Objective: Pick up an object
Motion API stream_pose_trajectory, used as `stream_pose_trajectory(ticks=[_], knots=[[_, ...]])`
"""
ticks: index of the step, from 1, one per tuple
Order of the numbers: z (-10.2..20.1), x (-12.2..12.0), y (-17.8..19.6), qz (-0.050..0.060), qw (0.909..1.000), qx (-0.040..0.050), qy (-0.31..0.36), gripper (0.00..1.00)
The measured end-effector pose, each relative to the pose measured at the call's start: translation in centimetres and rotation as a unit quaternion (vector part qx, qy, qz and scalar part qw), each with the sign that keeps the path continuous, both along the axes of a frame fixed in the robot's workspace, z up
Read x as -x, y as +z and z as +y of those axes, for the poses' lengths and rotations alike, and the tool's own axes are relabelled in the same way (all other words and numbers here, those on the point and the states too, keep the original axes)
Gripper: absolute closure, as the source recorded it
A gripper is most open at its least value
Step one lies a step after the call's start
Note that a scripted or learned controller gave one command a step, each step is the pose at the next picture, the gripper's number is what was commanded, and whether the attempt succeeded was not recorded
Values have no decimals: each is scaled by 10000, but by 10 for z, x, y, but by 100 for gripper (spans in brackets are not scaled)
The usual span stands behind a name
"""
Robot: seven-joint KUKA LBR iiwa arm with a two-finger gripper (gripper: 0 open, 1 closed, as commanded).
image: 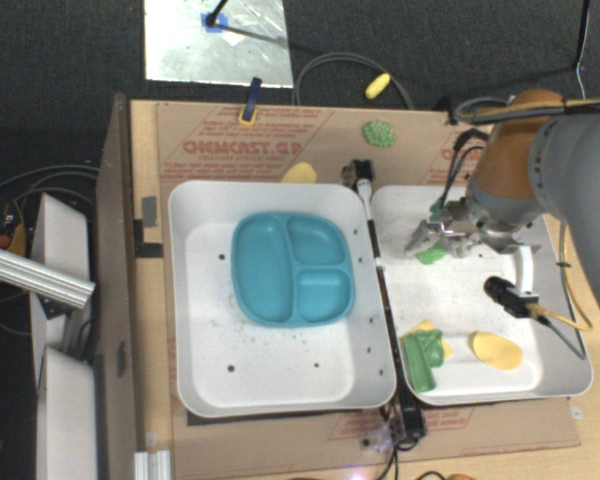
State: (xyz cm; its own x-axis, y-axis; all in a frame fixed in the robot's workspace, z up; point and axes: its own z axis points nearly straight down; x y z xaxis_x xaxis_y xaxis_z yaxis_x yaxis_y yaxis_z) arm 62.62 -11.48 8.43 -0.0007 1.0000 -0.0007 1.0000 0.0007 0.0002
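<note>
**End effector low over the right bin, a small green piece just beside it**

The end effector (432, 238) hangs low in the far part of the right bin (570, 376), close to the wall that this bin shares with the left bin (205, 373). The grey arm with its orange band comes in from the view's right. From this slanted view I cannot tell how far open the end effector is, and nothing can be seen gripped in it.

A small green piece (430, 257) lies on the white floor just beside the tip of the end effector, on its near side. I cannot tell whether the two touch.

Further from the end effector, toward the near edge of the same bin, a green block (421, 356) lies against the shared wall with a yellow scrap (426, 327) at its far end. A flat yellow slice (496, 350) lies near them, to the view's right of the block and apart from it.

Across the shared wall from the end effector, to the view's left, a teal divided plate (290, 268) sits flat in the middle of the left bin.

Behind the end effector, beyond the bins' far rims, a round green thing (380, 133) and a pale yellow thing (300, 174) lie on the cardboard-covered bench (230, 143).
</note>
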Motion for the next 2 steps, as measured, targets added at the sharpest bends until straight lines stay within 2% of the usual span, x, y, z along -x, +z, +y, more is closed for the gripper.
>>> stream_pose_trajectory(ticks=[1,2], knots=[[16,-27,29,-31,10000,-3,29,0],[14,-13,-1,2,10000,0,3,0]])
